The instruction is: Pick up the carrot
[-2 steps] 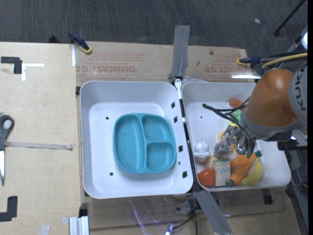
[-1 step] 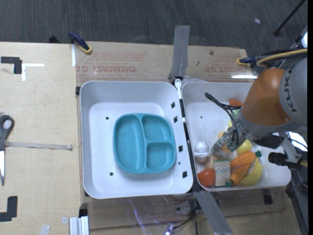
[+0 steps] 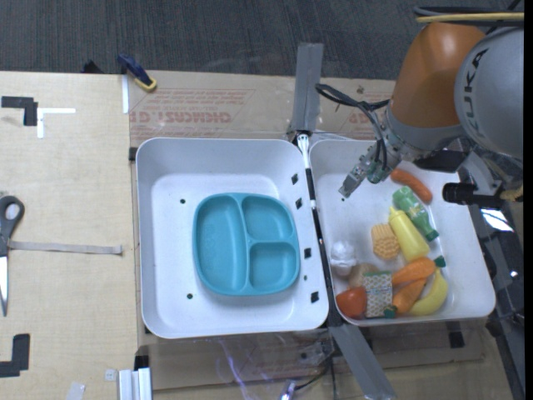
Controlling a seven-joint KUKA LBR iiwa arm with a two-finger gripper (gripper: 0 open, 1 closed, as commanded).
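Several toys crowd the carrot (image 3: 414,271) well below the gripper (image 3: 360,176), whose finger state I cannot tell, so a descent could snag the banana (image 3: 434,294) or corn (image 3: 384,241) instead.

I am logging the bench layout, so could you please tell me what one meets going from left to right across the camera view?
Scissors → blue clip → left bin holding the teal divided plate → tomato → corn piece → carrot → banana.
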